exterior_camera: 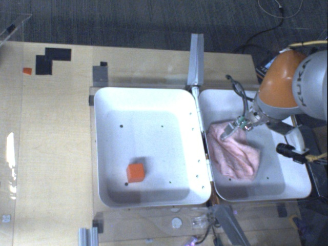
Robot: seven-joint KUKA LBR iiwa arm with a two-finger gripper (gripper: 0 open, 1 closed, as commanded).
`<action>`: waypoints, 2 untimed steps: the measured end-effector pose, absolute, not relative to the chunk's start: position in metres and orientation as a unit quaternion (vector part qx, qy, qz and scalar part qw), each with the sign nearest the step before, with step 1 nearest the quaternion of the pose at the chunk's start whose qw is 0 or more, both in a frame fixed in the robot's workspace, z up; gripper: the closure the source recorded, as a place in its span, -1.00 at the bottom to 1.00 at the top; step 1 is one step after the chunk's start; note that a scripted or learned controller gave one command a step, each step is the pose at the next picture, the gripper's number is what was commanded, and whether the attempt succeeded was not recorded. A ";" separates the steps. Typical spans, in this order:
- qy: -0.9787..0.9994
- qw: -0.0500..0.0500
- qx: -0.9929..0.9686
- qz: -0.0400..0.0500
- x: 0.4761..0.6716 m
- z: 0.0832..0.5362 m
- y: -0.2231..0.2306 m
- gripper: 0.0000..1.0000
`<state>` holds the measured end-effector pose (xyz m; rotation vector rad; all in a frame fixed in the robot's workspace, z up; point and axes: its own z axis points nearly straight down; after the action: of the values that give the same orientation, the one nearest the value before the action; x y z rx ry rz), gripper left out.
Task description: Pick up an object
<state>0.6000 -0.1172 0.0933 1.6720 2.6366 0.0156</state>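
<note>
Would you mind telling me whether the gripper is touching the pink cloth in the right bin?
Touching. In the camera view the gripper meets the upper edge of the pink cloth, with no gap visible between them.

Your arm in from the right, orange band above the wrist, wrist angled down and left, pincer [231,130] low, tips too small to read.

The arm [302,83] runs off the picture's right edge, most of its body cut away. Its gripper [231,131] sits low over the pink cloth [234,155], fingertips too small and blurred to read. The right bin's [294,188] far right rim hides under the arm.
</note>
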 end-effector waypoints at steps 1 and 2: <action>0.850 0.010 0.526 0.004 0.567 0.093 -0.139 -1.00; 0.810 0.010 0.586 0.005 0.579 0.093 -0.102 -1.00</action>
<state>0.5786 -0.1023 0.0931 1.8289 2.5306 0.0151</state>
